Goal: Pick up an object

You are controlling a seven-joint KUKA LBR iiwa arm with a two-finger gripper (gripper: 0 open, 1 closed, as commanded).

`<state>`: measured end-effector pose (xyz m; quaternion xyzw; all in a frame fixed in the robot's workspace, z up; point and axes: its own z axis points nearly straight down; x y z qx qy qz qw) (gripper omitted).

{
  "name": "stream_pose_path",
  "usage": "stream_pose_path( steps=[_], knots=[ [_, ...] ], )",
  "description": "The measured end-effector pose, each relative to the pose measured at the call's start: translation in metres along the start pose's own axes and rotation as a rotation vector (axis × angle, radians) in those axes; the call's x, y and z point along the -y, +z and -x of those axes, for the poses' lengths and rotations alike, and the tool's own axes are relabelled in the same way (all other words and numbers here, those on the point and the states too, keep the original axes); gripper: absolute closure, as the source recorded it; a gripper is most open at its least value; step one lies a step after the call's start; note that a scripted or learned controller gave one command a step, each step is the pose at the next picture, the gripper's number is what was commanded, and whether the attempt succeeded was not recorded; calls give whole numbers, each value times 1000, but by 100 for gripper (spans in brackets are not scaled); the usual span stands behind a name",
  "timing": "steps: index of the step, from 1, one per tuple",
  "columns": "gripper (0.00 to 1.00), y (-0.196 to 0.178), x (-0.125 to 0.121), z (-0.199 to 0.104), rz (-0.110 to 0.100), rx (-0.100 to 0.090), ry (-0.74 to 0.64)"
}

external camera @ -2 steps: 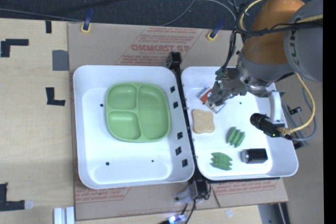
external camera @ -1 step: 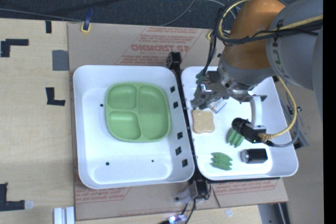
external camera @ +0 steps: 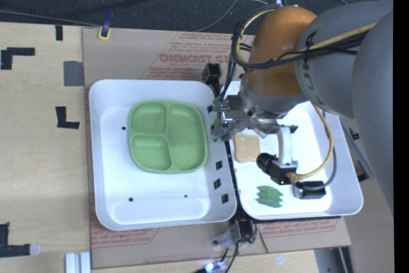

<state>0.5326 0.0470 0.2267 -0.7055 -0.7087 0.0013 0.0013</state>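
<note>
A tan slice of toast (external camera: 246,148) lies in the right bin (external camera: 339,198), partly under the arm. A small green pea pod (external camera: 269,196) lies nearer the front of that bin. My gripper (external camera: 241,132) hangs from the orange-banded wrist straight over the toast's far edge, and its fingers are hidden by the wrist body. A green divided plate (external camera: 168,136) lies in the left bin (external camera: 108,188).
The arm's grey body covers the right bin's far half. A black cable fitting (external camera: 275,169) with a yellow hose hangs beside the toast. Cables trail across the dark floor at the back. Brown cardboard lies under both bins.
</note>
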Motion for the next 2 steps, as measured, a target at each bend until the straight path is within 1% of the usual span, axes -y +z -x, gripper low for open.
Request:
stream_pose_path(
  steps=[1, 2],
  knots=[
    [100, 9, 12, -56, 0, 0, -1],
    [0, 9, 12, -54, 1, 1, 2]
  ],
)
